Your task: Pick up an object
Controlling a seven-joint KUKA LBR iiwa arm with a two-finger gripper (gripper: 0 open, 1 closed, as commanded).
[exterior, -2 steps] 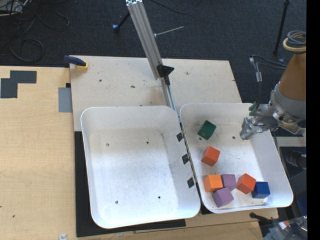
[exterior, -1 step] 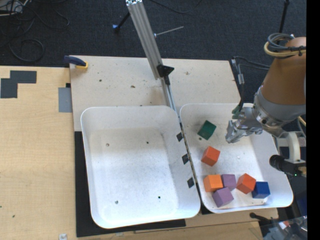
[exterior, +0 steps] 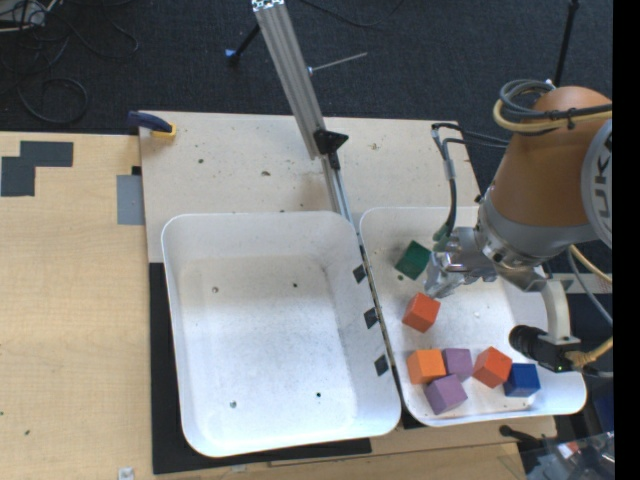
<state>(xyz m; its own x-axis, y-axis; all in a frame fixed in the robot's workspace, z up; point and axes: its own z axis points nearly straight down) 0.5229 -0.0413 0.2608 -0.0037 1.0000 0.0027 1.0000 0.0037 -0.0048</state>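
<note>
We see the arm (exterior: pixel 545 183) reaching in from the right, gripper (exterior: pixel 440 284) low over the right bin (exterior: pixel 570 393). Its claw sits just above the orange-red cube (exterior: pixel 421 312), beside the green cube (exterior: pixel 412 260); we can't tell its state.

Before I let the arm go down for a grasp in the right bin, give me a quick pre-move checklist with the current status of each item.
1. Gripper is over the right bin: ok.
2. A target lies close by: ok, the orange-red cube sits just below the gripper, apart from the other blocks.
3. Gripper centred on that cube: cannot tell at this slant.
4. Nothing already held: ok, no block shows between the fingers.
5. Neighbours clear of the descent: cannot tell, the green block lies close beside the gripper.
6. Block cluster at the near wall is away from the target: ok.
</note>
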